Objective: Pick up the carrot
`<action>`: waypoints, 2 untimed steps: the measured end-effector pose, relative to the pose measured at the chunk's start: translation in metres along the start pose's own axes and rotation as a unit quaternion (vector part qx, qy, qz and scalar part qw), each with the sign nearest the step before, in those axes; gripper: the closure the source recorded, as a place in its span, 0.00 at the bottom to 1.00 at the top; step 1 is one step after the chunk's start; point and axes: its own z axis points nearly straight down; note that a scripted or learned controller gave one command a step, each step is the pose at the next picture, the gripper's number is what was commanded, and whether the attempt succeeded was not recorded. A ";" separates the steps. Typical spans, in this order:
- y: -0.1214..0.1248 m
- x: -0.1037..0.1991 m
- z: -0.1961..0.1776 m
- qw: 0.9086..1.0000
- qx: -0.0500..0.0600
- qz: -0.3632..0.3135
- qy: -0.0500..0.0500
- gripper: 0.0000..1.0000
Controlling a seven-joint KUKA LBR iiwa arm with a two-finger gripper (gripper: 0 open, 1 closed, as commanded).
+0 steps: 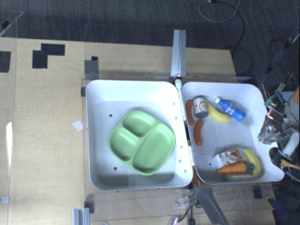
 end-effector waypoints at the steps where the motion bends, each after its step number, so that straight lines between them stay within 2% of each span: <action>1: 0.039 0.075 0.005 0.992 0.000 0.129 0.000 1.00; 2: 0.003 0.002 0.003 0.993 0.000 0.119 0.000 1.00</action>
